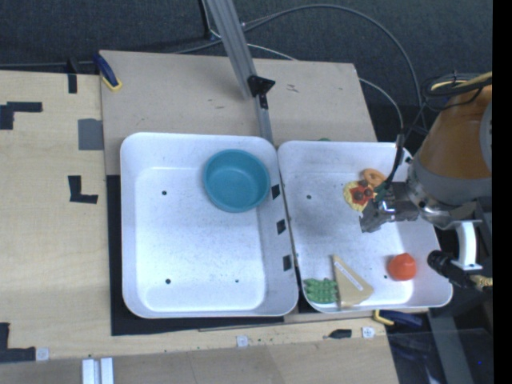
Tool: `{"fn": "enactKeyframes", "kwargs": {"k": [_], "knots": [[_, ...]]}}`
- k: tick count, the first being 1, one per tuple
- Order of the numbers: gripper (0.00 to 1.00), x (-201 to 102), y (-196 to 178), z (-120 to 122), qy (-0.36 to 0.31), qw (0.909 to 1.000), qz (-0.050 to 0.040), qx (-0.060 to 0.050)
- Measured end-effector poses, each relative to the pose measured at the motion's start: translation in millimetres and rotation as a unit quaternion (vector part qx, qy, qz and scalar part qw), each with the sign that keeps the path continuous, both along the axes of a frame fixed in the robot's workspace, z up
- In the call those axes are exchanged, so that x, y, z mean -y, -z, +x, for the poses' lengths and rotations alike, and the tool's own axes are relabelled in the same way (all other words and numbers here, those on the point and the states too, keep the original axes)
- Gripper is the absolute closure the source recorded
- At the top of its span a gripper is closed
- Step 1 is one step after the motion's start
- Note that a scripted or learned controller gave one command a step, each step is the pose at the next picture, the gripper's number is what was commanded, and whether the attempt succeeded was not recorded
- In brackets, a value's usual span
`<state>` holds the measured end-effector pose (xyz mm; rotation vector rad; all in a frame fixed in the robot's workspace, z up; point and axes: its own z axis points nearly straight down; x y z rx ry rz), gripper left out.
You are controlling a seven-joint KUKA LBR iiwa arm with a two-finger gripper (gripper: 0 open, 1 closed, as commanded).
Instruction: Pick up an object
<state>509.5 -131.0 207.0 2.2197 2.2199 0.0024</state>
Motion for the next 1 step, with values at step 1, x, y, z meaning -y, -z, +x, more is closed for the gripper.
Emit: {"fn": "enactKeyframes", "kwargs": {"k": [1], "knots": [[1.0, -0.4, -54.4, -9.0, 0.0, 1.0, 0.0, 0.0]]}}
